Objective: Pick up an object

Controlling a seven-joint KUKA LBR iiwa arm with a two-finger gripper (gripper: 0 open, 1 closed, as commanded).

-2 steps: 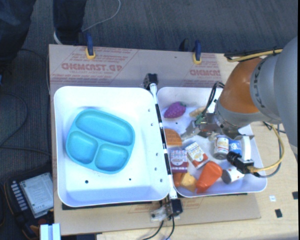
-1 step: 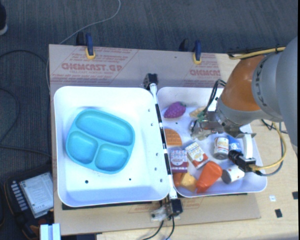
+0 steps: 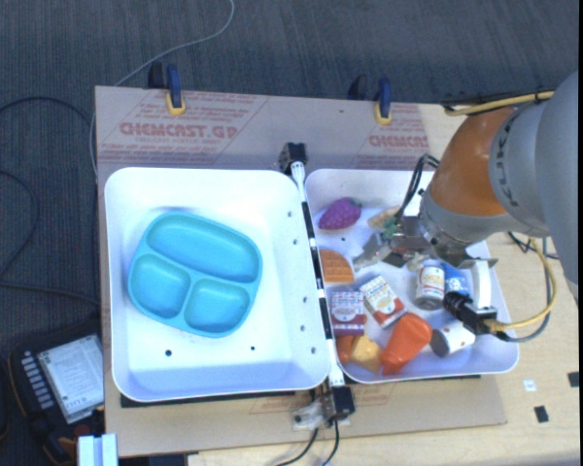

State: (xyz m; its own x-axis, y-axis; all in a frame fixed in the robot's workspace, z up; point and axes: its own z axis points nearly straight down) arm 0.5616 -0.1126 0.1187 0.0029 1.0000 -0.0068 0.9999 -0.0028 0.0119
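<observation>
The grey arm with orange band (image 3: pixel 486 178) looms nearest; its gripper (image 3: pixel 400 236), jaw state untellable, is low at twelve o'clock of the red-and-white packet (image 3: pixel 381 299), probably seeking a grasp.

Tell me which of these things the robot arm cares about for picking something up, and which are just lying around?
Part of the job:
- gripper, low in the right bin
- purple grape toy
- orange carrot toy
- small can
- snack packet

Just lying about:
- blue divided plate in the left bin
- blue clamps
- cables on the floor
</observation>
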